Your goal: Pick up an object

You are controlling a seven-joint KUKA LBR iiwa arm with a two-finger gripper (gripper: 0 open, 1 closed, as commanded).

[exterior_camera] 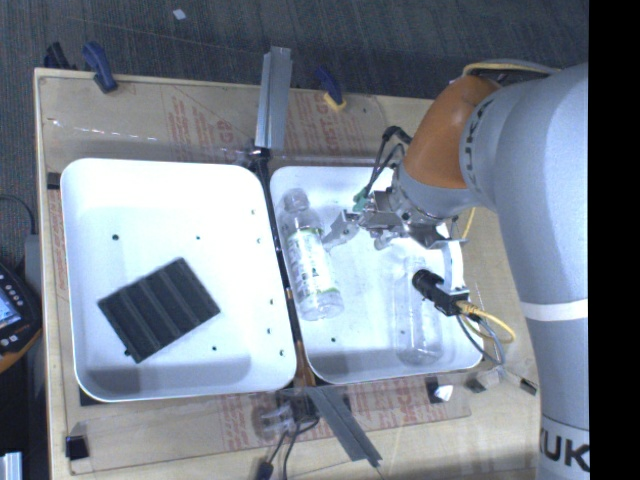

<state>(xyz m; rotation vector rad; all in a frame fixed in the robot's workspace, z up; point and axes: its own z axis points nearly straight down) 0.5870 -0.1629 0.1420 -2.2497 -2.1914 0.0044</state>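
the arm (520, 168) reaches in from the right, bent over the right bin (345, 368), its orange band above the wrist. the hand (385, 223) hangs low over that bin's upper middle; whether it is apart or together cannot be told. a labelled plastic bottle (310, 263) lies along the bin's left side, just beside the hand. a clear bottle (415, 318) lies right. a dark ridged panel (158, 308) lies in the left bin (80, 183).
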